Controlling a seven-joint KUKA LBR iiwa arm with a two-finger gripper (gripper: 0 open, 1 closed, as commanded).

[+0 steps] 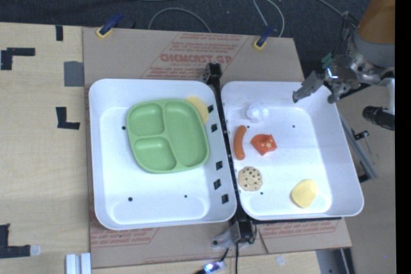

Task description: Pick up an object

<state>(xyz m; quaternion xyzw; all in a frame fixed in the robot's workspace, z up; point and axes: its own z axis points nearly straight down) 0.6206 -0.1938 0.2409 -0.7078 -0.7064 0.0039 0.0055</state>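
Note:
The right bin (334, 157) holds an orange sausage (239, 141), a red chunk (263, 143), a round speckled cookie (250, 178), a yellow lump (304, 193) and a small white piece (255, 113). My gripper (318, 93) hovers over that bin's far right corner, above and to the right of all these items. Its two dark fingers are spread apart with nothing between them, so it is open.
In the left bin (106, 138) lies a green divided plate (168, 135), with a pale yellow item (200, 108) tucked behind its far right corner. Black clips (218, 170) line the wall between the bins. Cables run over the dark floor at the back.

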